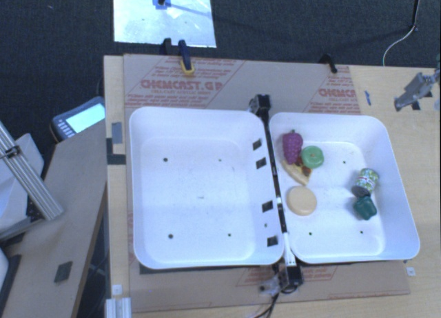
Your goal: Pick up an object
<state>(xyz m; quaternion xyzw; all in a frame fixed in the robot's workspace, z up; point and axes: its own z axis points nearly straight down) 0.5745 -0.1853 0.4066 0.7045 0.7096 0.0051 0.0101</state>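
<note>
nothing looks picked yet: purple grapes (292,146), green lid (312,156) and tan disc (301,201) lie in the right bin (396,172), left of the small can (366,181). the hand's (415,93) state, above-right of that bin, cannot be told.

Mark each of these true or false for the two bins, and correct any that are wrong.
1. All the objects lie in the right bin. True.
2. The purple grape bunch sits beside the green round piece. True.
3. The tan disc lies in the left bin. False: it lies in the right bin, near the divider between the bins.
4. The small can stands close to the dark green object. True.
5. The tool is down among the objects. False: it is at the view's right edge, outside the bins.
</note>
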